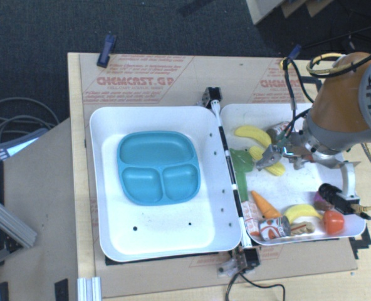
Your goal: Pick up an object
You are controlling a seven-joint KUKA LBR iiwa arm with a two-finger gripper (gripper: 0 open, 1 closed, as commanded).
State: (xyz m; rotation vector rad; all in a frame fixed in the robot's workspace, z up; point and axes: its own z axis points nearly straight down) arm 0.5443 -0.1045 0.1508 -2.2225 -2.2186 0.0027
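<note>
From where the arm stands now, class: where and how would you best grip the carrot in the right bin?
Grip the carrot across its thick middle, coming straight down from above. It lies flat, slanting, its narrow tip toward the green thing. Set the fingers across its width; the can crowds its lower end.

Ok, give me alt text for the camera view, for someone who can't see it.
The gripper reaches from the right into the right bin, among a banana, a carrot, a tomato and other small items. The left bin holds a blue divided plate.
</note>
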